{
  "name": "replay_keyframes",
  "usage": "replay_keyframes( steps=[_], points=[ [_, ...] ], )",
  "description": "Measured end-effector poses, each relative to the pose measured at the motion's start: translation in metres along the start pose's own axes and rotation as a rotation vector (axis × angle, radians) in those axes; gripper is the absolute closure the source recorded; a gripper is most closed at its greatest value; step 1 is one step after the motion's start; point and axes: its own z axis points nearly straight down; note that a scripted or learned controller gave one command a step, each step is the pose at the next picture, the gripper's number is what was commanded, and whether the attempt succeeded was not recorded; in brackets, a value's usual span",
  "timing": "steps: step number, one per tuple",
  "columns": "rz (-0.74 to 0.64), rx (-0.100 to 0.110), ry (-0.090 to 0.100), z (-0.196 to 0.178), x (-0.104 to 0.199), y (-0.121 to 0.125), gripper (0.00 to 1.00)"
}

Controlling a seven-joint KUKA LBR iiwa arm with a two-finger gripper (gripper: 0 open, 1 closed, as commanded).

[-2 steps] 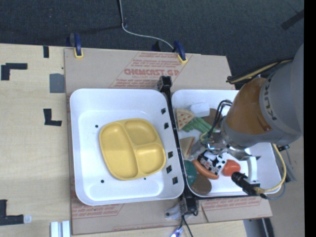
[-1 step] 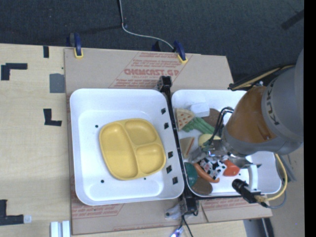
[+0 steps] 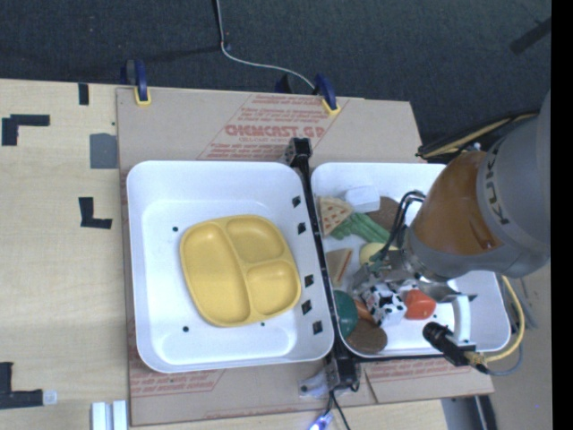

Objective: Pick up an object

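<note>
Camera view: arm (image 3: pixel 488 209) reaches in from the right and hangs low over the right bin (image 3: pixel 491 330), wrist body covering the bin's middle. Gripper (image 3: pixel 387 287) sits down among the clutter; its tips are buried in the pile, so cannot tell how the jaws stand or whether anything is caught. Judging from this, the pick is at the reach-in or grasp stage, nothing visibly lifted, so lift and clear-out are left.

Candidate objects all lie in the right bin, packed toward its left half: black-and-white cow toy (image 3: pixel 387 304) just below the gripper, red-orange piece (image 3: pixel 419 306) beside it, brown disc (image 3: pixel 367 337) near the front wall, teal piece (image 3: pixel 344 309) against the divider, green piece (image 3: pixel 365 227) and tan wedge (image 3: pixel 335 213) further back.

Left bin (image 3: pixel 143 240) holds a yellow divided plate (image 3: pixel 239 269), well apart from the arm. Crowding is the main obstacle: pieces touch or overlap, so a neighbour may get nudged or pinched. A black cable (image 3: pixel 407 206) loops by the wrist.
</note>
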Motion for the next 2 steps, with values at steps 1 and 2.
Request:
replay_keyframes(
  steps=[1, 2],
  points=[
    [0.0, 0.004, 0.002, -0.0083, 0.0007, -0.0008, 1.0],
    [-0.001, 0.007, 0.003, -0.017, 0.0016, -0.0012, 1.0]
  ],
)
